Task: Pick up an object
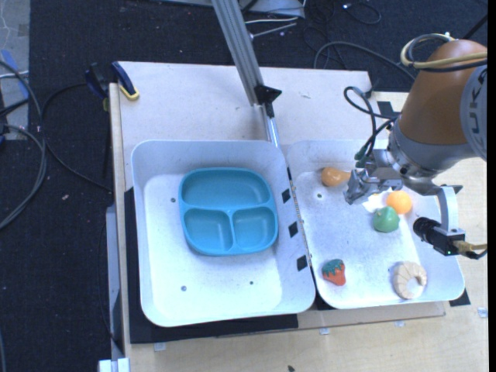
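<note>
Right bin: claw low beside orange ball; grip state unclear.

Grey arm with a broad orange band, dark lettering partly cut off at the edge; black cables looped beside the wrist; metallic gripper, details possibly blurred.

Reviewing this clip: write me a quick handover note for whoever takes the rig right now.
Claw: low in the right white bin, nothing seen between its fingers.
Right bin: small orange-tan lump left of the claw; orange ball and green rounded toy to its right; red strawberry toy and beige ridged shell-like piece near the front.
Left white bin: blue three-compartment plastic tray.
Done: no pick yet.
Left: grasp and lift one object.
</note>
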Controlling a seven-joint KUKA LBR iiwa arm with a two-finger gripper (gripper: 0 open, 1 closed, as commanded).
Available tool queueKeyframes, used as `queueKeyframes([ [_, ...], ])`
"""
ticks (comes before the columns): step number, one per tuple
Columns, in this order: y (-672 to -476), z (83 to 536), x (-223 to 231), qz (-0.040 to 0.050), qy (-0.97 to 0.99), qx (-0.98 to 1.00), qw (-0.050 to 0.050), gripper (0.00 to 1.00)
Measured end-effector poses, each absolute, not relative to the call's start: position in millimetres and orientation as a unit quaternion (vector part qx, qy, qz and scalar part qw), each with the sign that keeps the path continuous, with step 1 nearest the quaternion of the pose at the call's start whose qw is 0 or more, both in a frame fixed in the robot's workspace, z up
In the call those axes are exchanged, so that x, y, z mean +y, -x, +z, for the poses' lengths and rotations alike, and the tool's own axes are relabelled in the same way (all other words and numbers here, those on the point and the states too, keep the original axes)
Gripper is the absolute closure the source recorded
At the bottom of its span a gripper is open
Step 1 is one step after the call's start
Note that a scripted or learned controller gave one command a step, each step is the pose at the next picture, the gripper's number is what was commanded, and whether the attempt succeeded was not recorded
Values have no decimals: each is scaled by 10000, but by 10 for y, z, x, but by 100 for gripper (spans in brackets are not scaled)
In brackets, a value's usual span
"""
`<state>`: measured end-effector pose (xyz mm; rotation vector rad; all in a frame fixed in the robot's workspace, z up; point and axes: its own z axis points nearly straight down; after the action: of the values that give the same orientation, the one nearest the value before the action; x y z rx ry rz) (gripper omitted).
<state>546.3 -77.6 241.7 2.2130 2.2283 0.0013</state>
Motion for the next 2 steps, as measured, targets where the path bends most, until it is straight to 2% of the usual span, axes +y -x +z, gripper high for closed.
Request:
queueKeyframes([
  [2,-5774,2503,368,16,-7041,7101,8,100],
])
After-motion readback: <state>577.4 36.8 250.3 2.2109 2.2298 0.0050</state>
